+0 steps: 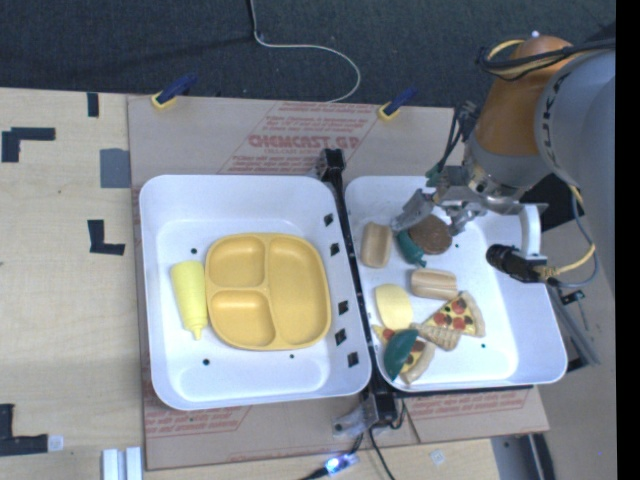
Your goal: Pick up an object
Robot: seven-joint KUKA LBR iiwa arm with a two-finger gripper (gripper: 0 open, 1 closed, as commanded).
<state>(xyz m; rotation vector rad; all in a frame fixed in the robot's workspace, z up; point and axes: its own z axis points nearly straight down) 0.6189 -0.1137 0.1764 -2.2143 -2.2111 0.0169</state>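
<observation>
Gripper over right bin, pre-grasp

Gripper (432,220) hovers low at the right bin's (520,358) back, over a brown round piece (433,236) beside a teal piece (409,247). Fingers' state: cannot tell. Nothing visibly held. Judged step: approach. Next: descend on the brown piece, close, lift. Plate (268,290) sits in left bin (165,268).

Glossy white plastic bins (165,368) sit on matt brown cardboard (230,143); the yellow divided plate (268,290) looks smooth plastic.
</observation>
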